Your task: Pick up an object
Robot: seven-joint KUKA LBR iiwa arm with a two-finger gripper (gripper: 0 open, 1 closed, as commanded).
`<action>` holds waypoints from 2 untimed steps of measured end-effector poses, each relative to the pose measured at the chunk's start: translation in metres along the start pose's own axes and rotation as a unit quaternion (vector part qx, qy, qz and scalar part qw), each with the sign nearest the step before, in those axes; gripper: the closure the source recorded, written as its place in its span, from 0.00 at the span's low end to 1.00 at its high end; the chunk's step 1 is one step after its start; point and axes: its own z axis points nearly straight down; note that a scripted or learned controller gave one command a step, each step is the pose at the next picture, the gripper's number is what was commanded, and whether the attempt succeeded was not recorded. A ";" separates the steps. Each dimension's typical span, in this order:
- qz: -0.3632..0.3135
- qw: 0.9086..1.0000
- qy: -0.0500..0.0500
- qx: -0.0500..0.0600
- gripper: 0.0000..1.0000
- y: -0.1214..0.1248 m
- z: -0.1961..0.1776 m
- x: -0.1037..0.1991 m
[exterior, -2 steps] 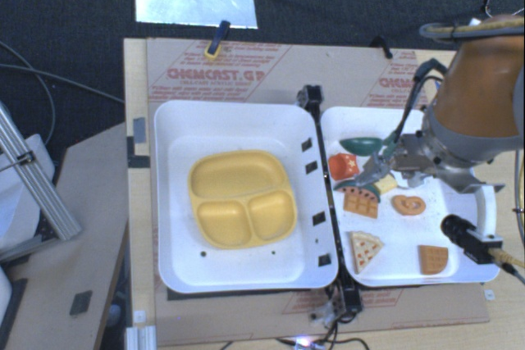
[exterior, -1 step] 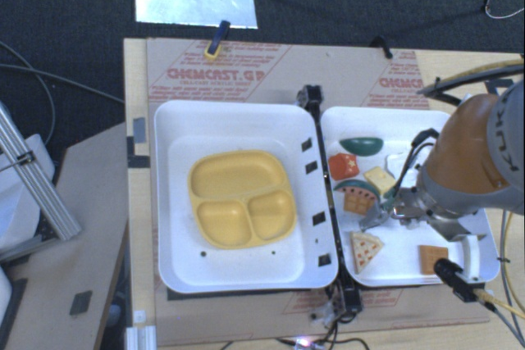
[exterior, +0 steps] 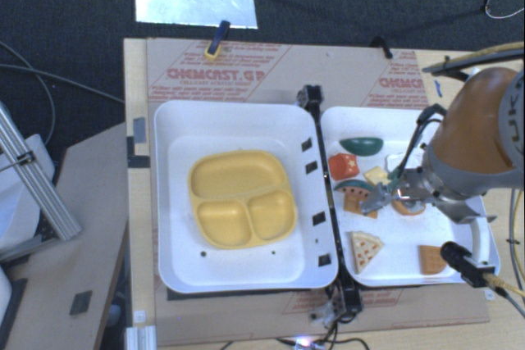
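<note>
The right bin point(exterior: 399, 277) holds several toy foods. There is a green piece point(exterior: 362, 146), a red piece point(exterior: 344, 166), a pale yellow cheese chunk point(exterior: 376, 175), a watermelon slice point(exterior: 353, 199), a pizza wedge point(exterior: 365, 248), an orange cracker point(exterior: 431, 259) and a brown ring point(exterior: 408, 206). My gripper point(exterior: 376, 197) is low in the bin's middle, at the right edge of the watermelon slice and just left of the brown ring, which the wrist partly hides. Nothing is lifted clear of the bin floor.
The left bin point(exterior: 168, 176) carries a yellow divided plate point(exterior: 242, 197). A black divider point(exterior: 321, 176) with clips runs between the bins. The arm's orange band point(exterior: 480, 127) hangs over the right bin's right side. A black part point(exterior: 463, 262) juts out near the cracker.
</note>
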 end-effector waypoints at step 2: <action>0.002 1.000 0.001 0.005 0.00 -0.004 0.005 0.028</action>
